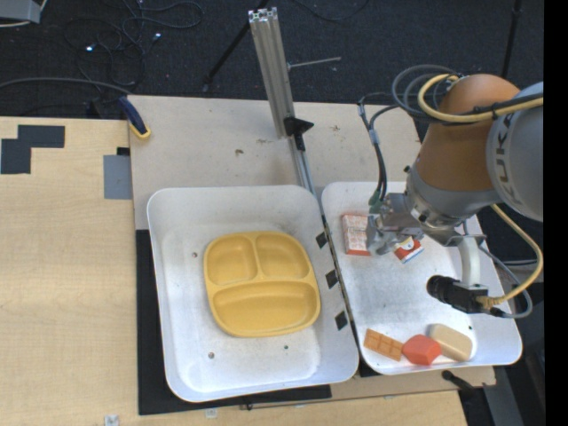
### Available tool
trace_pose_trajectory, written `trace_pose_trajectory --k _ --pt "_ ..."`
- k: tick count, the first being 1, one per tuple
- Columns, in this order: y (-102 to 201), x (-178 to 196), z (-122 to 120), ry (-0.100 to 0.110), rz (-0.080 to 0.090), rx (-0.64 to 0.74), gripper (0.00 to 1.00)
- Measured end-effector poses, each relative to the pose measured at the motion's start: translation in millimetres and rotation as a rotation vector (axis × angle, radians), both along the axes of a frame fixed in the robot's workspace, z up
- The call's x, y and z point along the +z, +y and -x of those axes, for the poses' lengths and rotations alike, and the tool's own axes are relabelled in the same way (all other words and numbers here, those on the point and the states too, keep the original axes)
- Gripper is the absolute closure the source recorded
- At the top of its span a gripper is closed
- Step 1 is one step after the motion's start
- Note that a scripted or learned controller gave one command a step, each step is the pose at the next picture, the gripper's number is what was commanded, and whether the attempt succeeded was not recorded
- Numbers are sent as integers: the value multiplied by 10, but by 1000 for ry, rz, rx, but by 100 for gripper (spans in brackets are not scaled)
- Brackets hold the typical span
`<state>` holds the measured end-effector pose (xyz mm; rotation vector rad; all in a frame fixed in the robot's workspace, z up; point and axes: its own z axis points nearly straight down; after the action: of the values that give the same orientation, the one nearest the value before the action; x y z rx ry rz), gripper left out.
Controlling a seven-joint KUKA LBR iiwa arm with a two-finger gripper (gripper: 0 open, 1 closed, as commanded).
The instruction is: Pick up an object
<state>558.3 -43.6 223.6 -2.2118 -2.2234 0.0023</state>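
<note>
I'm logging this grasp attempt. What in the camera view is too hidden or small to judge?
- Camera view: small red-white item, partly covered by the end effector; shape and contact unclear.
- Carton: print too small to read.
- Right bin upper right rim: hidden by the arm.

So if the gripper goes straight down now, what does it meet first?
Probably the right bin's floor between the red-and-white box and the small packet; depth is unclear, so it might clip the box.

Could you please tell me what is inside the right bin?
A red-and-white box, a small red-and-white pack, an orange wafer, a red block and a beige piece. The gripper hides whatever lies between box and pack.
</note>
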Motion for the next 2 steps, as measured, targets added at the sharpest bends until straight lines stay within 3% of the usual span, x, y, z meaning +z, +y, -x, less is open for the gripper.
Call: trace_pose_trajectory --k 2 --pt "1021 125 91 -1 1 0 100"
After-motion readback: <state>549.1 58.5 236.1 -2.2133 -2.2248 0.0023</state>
